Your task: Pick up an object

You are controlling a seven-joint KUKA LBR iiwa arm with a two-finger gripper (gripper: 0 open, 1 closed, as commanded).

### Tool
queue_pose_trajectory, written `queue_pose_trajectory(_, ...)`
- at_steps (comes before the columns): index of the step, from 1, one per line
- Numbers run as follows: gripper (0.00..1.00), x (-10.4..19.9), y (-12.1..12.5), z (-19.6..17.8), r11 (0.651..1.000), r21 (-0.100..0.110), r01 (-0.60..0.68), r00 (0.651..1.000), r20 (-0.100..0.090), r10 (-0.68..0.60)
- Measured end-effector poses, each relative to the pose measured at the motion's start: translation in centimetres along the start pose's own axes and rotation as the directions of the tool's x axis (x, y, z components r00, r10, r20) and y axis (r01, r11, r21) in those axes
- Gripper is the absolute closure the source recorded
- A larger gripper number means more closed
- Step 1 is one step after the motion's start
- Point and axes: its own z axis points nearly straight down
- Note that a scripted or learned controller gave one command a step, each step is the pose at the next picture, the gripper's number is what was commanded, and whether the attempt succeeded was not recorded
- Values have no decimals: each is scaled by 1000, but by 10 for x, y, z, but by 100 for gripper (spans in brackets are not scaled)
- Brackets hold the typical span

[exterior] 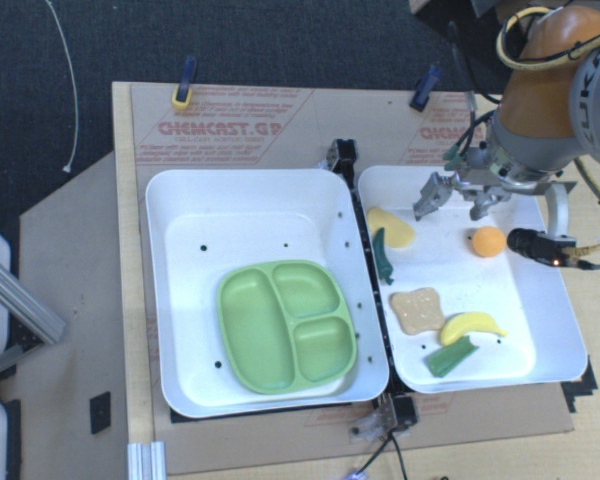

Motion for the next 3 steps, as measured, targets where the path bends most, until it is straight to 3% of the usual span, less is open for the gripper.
queue_pose_trajectory(1, 0, 0, 3, -9, 1000, -15, 2, 1000, 1, -2)
queue_pose_trajectory(3, 0, 4, -3, 105, 1000, -12, 2, 1000, 1, -2)
